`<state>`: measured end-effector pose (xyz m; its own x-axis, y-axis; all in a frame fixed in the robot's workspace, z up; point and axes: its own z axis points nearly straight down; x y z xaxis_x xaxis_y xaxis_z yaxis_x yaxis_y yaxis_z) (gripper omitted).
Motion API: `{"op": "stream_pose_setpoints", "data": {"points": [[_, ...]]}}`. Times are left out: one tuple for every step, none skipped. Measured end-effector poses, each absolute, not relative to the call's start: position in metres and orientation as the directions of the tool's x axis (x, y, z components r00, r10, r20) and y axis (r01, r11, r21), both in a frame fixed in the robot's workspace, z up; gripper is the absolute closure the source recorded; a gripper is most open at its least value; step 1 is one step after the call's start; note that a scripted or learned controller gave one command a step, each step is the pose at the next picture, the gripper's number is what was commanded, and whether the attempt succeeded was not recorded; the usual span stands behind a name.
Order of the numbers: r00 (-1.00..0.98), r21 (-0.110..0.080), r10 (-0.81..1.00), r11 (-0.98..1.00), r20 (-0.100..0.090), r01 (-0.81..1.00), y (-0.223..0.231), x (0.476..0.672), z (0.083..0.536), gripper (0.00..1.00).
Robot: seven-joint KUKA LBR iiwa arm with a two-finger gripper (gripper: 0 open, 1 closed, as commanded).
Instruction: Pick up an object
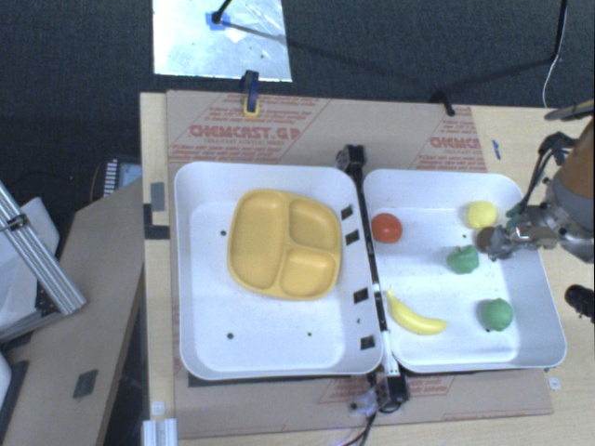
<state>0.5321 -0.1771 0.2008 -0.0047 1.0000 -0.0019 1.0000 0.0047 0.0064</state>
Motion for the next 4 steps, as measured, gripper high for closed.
{"op": "stream_pose_setpoints", "data": {"points": [[-0.005, 0.008, 1.000, 0.005, -0.003, 1.000, -0.185, 0.538, 0.262, 1.00], [-0.006, 0.006, 1.000, 0.006, -0.002, 1.000, -0.185, 0.539, 0.302, 1.00], [-0.009, 0.002, 1.000, 0.009, 0.000, 1.000, -0.139, 0.543, 0.299, 1.00], [-0.010, 0.003, 1.000, 0.010, 0.001, 1.000, -0.091, 0.546, 0.298, 1.00]]}}
